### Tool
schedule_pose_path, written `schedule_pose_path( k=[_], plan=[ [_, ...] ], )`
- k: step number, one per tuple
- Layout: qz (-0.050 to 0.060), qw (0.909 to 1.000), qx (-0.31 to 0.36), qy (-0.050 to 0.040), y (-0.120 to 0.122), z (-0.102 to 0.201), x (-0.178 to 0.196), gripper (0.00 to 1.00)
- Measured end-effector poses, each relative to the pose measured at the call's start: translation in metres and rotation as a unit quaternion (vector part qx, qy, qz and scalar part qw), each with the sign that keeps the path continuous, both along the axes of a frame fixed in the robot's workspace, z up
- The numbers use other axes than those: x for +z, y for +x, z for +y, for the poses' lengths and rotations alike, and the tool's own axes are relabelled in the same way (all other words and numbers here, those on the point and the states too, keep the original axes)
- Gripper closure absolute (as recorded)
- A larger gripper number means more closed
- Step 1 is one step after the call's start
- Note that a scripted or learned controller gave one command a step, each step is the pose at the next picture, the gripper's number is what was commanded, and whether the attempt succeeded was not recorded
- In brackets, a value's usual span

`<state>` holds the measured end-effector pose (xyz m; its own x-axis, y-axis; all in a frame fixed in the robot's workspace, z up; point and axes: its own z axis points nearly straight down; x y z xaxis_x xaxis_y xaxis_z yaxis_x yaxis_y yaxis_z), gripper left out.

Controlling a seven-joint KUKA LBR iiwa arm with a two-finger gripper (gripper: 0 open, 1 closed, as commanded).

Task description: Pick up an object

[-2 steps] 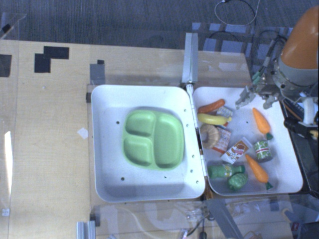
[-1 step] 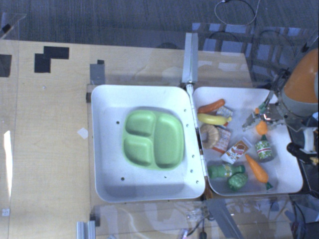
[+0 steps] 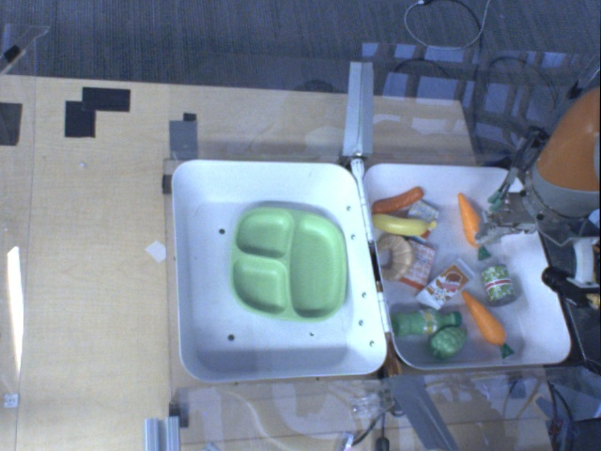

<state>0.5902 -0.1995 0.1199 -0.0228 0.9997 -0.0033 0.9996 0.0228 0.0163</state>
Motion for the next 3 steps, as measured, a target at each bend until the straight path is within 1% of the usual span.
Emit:
schedule_pose_path(
  k=[1,2,3],
  plan=[
    [0.004,0.9980,-0.063,0.0013,-0.017,0.029,0.128,1.00],
    [0.005,0.9994,-0.033,0.0015,0.005,0.070,0.118,1.00],
    [0.007,0.9997,0.025,0.0013,0.034,0.087,0.023,1.00]
  ],
)
